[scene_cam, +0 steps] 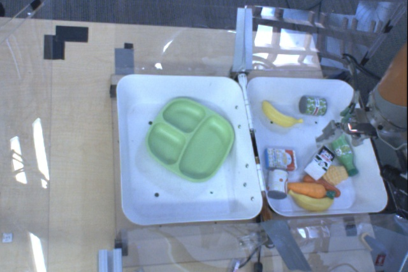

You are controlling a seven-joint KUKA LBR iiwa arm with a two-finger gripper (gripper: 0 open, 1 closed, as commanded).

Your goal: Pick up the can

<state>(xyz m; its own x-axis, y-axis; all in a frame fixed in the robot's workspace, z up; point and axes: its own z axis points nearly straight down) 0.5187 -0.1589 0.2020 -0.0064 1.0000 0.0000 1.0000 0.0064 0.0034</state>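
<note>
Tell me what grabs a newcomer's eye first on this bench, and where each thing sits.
The big pale green divided plate draws the eye first, alone in the left white bin. Next comes the clutter in the right white bin: a yellow banana and a small green-labelled can lying on its side near the far end, with cartons, a carrot and a second banana heaped at the near end. The grey arm's gripper reaches in from the right, beside the can.

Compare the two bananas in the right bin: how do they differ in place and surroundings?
The upper banana lies alone toward the bin's far side, with bare floor around it; the lower banana lies at the near edge, pressed against a carrot. The upper one shows whole; the lower one is partly covered by the carrot. Both are yellow, curved, and in the right bin.
</note>
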